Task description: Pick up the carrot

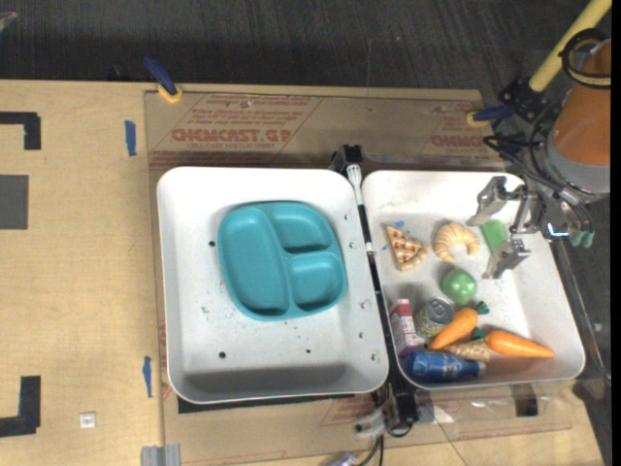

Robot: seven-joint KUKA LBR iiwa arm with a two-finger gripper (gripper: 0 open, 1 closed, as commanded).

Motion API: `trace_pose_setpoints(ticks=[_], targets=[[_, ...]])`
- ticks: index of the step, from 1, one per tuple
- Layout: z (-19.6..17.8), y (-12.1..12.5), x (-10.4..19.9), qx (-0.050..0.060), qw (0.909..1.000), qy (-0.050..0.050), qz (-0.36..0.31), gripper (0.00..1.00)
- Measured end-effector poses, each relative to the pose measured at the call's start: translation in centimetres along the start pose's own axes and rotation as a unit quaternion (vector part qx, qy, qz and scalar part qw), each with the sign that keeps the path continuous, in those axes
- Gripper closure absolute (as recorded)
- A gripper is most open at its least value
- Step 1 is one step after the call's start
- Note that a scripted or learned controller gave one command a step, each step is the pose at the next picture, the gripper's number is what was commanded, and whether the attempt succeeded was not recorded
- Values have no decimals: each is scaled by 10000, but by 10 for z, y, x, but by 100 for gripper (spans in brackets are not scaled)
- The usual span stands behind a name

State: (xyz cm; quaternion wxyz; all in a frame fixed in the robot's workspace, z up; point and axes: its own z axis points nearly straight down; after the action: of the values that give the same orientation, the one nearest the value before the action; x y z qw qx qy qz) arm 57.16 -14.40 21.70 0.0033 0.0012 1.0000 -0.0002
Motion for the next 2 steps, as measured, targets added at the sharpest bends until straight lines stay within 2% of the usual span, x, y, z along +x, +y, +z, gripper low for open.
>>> trace_pose_setpoints(ticks=[1,2], targets=[[101,7,69,-7,9979,-7,-654,0],[125,38,81,24,9880,-72,-1544,0]])
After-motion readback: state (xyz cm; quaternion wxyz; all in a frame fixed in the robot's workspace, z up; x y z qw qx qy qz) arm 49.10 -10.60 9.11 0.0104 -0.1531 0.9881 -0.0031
